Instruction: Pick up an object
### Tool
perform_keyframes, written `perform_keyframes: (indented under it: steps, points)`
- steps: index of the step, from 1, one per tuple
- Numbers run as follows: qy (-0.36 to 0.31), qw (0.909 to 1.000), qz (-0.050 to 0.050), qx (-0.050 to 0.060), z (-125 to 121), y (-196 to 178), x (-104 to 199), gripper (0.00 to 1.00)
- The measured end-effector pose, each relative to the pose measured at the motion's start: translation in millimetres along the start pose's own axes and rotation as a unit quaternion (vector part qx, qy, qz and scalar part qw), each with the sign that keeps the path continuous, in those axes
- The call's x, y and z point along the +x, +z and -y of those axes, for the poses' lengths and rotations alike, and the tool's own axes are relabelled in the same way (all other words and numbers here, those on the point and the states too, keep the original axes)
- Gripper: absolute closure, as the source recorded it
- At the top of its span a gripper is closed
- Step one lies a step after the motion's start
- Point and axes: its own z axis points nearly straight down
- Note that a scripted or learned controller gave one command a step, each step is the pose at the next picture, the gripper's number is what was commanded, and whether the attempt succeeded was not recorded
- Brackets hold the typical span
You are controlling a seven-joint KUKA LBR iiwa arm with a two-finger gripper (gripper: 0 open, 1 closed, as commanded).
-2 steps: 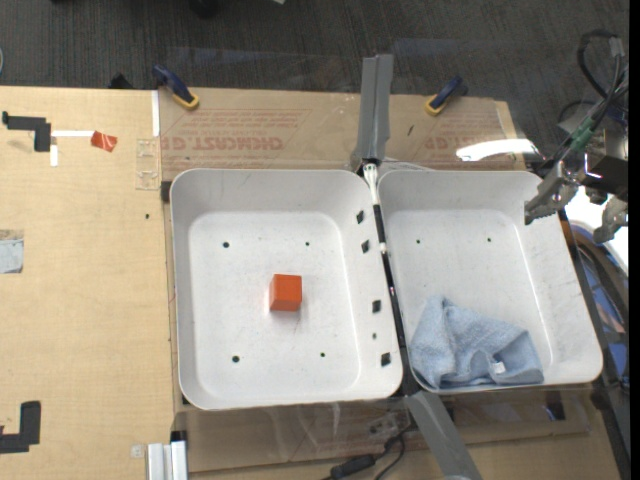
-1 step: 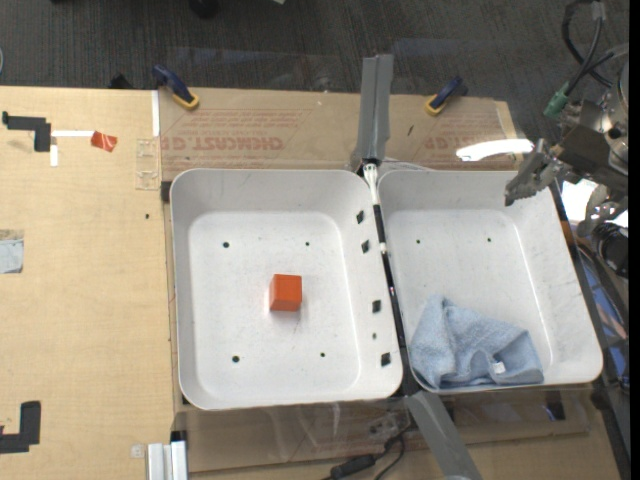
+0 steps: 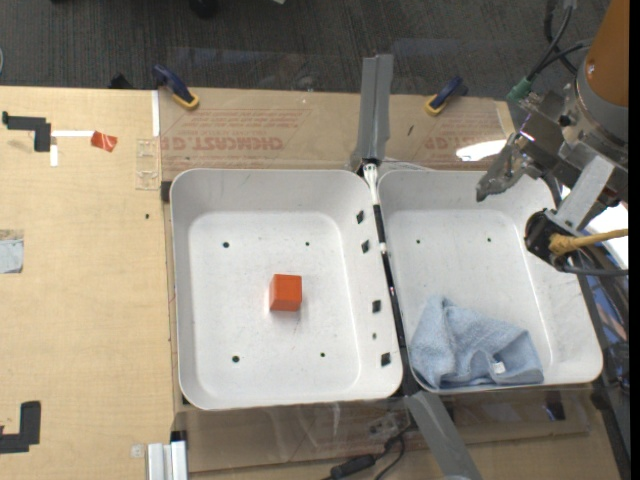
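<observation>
Camera view, from above the bench: gripper [image 3: 497, 183] poised high over the back edge of the nearer bin [image 3: 450, 258], nothing seen in its grasp; whether parted or closed, impossible to tell at this angle.

Judged to be the approach step, with no target yet committed to and no descent begun.

Closest candidate: a crumpled blue towel [image 3: 475, 346], lying in the same bin, forward of the gripper and well below it, bunched against that bin's front wall. Lies with its long axis along the front wall, from the divider side out toward the arm's side; thicker folds heaped toward the divider end, a small white tag showing near the outer end.

Second candidate: a red block [image 3: 286, 293], well apart from the gripper, across the divider in the farther bin [image 3: 230, 258], sitting alone on bare floor near that bin's middle. Looks close to a cube, so no real long axis to speak of; sides roughly square with the bin walls, top face up.

Next move, as a judgement: for the towel, a short travel forward and a straight drop onto the highest fold, closing across a ridge of cloth. For the block, a long reach over the divider, wrist aligned to two opposite faces, then a centred descent. Soft cloth likely to forgive a poor aim; block likely to slip away if clipped off-centre.
</observation>
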Motion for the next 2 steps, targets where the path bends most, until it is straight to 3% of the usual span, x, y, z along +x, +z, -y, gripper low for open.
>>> perform_keyframes:
  steps: [1,2]
  points:
    - [0.095,0.9955,0.000,0.000,19,0,23,0.00]
    - [0.267,0.9637,-0.001,0.000,36,3,44,0.00]
